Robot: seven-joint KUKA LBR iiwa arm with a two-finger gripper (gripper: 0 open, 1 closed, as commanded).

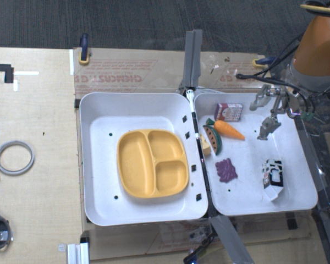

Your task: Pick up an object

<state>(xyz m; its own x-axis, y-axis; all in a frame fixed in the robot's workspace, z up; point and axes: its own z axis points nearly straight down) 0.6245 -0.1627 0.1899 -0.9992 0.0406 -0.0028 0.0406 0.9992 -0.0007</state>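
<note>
Two shallow white bins are sitting side by side on the bench; the left bin (pixel 93 164) is holding a yellow divided tray (pixel 152 163) near its centre, with bare white floor running all around it, widest toward 12 o'clock and 9 o'clock. The right bin (pixel 302 164) is carrying the loose objects, and its widest open floor is lying at its centre and toward its 5 o'clock corner edge; the things are crowding toward the shared wall at 9 o'clock.

On the cardboard strip (pixel 132 73) beyond the bins, red mirrored lettering is showing, too reversed and faint to read with confidence; the small pink box (pixel 229 112) is bearing printing that is too small to make out; the black-and-white carton (pixel 273 177) is showing dark markings, likewise unreadable.

The gripper (pixel 269 122) is hanging over the right bin toward its 1 o'clock corner, below the orange band of the arm (pixel 316 43); whether its fingers are spread or pressed together cannot be told from this angle (metal parts are overlapping there). Nothing is visibly sitting between them.

From the gripper, the carrot (pixel 229 129) is lying toward 9 o'clock, near but apart, just beside the watermelon slice (pixel 213 137); the pink box is sitting at 10 o'clock; the purple grapes (pixel 226 170) are resting toward 7 o'clock; the carton is lying toward 6 o'clock, well apart.
</note>
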